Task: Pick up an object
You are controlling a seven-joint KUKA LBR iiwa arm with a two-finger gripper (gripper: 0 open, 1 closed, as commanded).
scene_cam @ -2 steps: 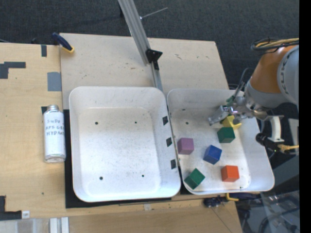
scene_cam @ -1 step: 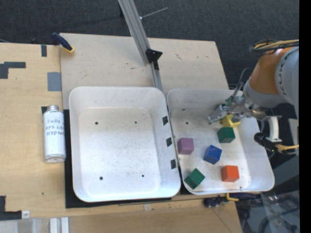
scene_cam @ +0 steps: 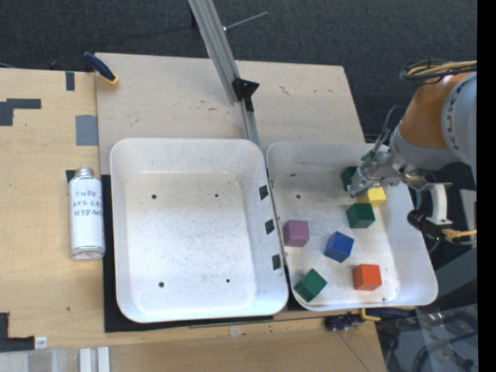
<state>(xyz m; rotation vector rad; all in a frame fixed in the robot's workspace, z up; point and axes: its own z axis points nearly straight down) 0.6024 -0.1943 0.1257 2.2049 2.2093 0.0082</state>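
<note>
- Gripper (scene_cam: 363, 173) low in right bin (scene_cam: 310, 158), over a green block (scene_cam: 349, 178); grip state cannot be judged.
- Yellow block (scene_cam: 377, 195) just beside.

Two bins (scene_cam: 124, 208) side by side, blocks (scene_cam: 339, 246) in right bin, canister (scene_cam: 86, 212) left of bins

white can (scene_cam: 87, 212) | label: dark lettering, too blurred to read

Right bin (scene_cam: 325, 157): open floor from 9 to 12 o'clock. Blocks crowd 3 to 7: yellow (scene_cam: 377, 195), green (scene_cam: 360, 215), blue (scene_cam: 339, 246), purple (scene_cam: 295, 232), orange (scene_cam: 367, 277).
</note>
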